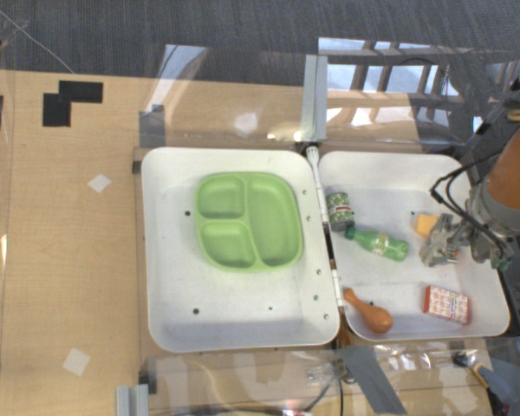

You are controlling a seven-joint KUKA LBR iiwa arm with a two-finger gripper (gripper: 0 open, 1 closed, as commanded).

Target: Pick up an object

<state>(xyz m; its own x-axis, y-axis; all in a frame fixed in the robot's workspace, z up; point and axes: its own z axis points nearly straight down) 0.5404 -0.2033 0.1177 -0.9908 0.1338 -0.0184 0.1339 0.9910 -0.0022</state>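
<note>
- two shallow white plastic bins sit side by side on the pale wooden tabletop (61, 258), touching along the middle seam.
- the left white bin (169, 319) has a lime green plastic divided tray (247, 221) with three compartments sitting roughly in its centre, a bit toward the far side.
- the right white bin (390, 185) is where the loose stuff is:
- a small green and white printed can (339, 208) lies near the left wall, close to the seam.
- just beside it, toward me and to the right, a green plastic bottle (379, 243) lies on its side at a slant, its cap end close to the can.
- a small yellow-orange block (425, 224) sits further right, just left of the hand.
- an orange-brown drumstick-shaped toy (367, 311) lies by the near left corner of that bin, thin end pointing to the seam.
- a flat red and white printed packet (447, 304) lies near the front right corner, well apart from the drumstick.
- the grey arm with its orange band (513, 176) comes in from the right, black cables looping around it.
- the metal hand (439, 249) is down low over the right side of the bin, between the yellow block and the red packet; honestly can't tell from here if it's spread or closed, and i don't see anything gripped in it.
</note>
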